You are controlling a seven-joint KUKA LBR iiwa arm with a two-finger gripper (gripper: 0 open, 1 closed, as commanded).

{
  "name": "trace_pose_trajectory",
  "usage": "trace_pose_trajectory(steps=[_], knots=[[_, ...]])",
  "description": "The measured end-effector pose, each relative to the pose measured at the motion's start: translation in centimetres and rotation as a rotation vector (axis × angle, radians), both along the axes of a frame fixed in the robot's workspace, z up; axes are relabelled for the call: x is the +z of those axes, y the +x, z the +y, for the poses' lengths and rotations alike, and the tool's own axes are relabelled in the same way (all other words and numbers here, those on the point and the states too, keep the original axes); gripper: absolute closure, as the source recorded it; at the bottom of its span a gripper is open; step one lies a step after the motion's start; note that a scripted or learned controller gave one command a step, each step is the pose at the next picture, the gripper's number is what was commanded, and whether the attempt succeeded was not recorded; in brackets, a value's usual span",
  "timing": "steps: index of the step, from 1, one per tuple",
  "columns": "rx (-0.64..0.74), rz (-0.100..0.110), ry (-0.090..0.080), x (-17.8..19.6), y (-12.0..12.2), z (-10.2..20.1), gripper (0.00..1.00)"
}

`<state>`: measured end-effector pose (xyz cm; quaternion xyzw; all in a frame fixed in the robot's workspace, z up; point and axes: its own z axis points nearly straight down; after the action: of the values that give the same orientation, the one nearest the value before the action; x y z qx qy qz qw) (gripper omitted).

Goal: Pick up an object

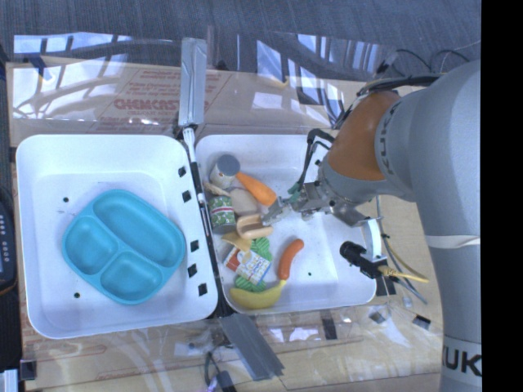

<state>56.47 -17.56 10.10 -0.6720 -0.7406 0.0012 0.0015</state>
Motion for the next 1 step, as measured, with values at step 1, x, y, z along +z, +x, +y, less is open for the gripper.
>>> trace_pose_trajectory(steps=[1], knots=[[0.071, -0.008, 0.0, -0.65, 7.06, 1.26, 0.0]])
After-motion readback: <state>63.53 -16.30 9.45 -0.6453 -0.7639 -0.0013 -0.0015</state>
